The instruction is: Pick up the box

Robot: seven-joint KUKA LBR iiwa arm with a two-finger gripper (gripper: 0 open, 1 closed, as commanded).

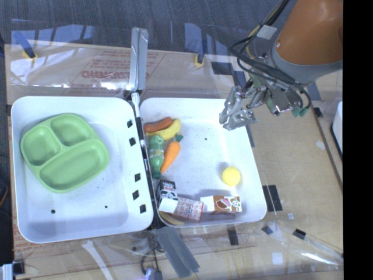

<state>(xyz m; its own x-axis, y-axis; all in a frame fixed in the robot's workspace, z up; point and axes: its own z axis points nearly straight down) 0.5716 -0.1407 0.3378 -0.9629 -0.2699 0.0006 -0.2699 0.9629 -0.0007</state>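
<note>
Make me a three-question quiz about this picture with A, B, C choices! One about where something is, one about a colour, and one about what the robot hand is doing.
1. Where is the green plate?
A. left bin
B. right bin
C. on the bench

2. What colour is the ball?
A. blue
B. yellow
C. red

3. What is the gripper doing with the box?
A. squeezing it
B. lifting it
C. staying apart from it

Answers: 1 A, it lies inside the left bin. 2 B, it looks yellow. 3 C, the gripper is at the right bin's far edge; the box lies along the near wall.
</note>
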